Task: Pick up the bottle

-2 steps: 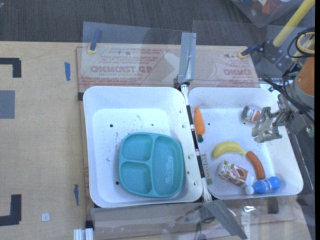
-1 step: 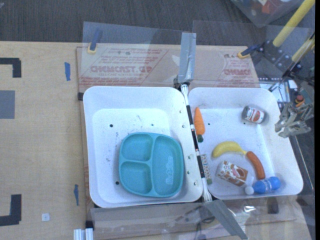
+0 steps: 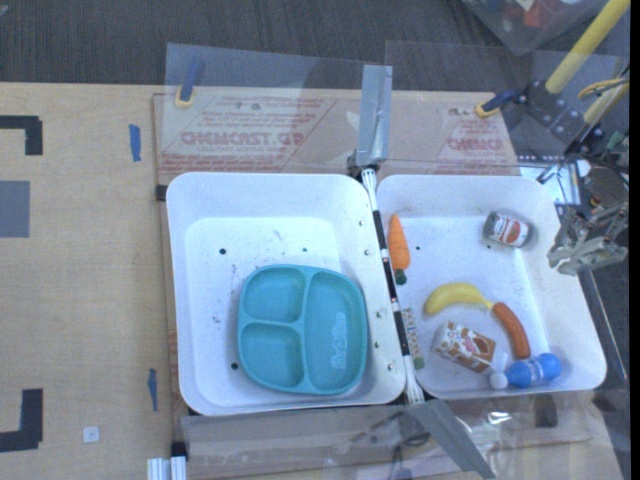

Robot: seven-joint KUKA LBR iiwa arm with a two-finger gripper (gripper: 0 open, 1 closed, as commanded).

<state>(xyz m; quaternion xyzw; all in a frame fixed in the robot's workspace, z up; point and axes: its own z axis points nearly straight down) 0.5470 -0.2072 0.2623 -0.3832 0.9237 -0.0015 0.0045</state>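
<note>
The bottle [image 3: 532, 371] is small and blue with a white cap. It lies on its side in the front right corner of the right bin [image 3: 470, 203], cap pointing left. My gripper [image 3: 580, 256] hangs over the right rim of that bin, well behind the bottle and apart from it. Its pale fingers look spread open with nothing between them.
In the right bin lie an orange carrot [image 3: 398, 242], a banana [image 3: 456, 297], a small can [image 3: 507, 230], a sausage [image 3: 512, 329] and a brown carton [image 3: 464, 346] just left of the bottle. The left bin [image 3: 200, 218] holds a teal divided plate [image 3: 303, 330].
</note>
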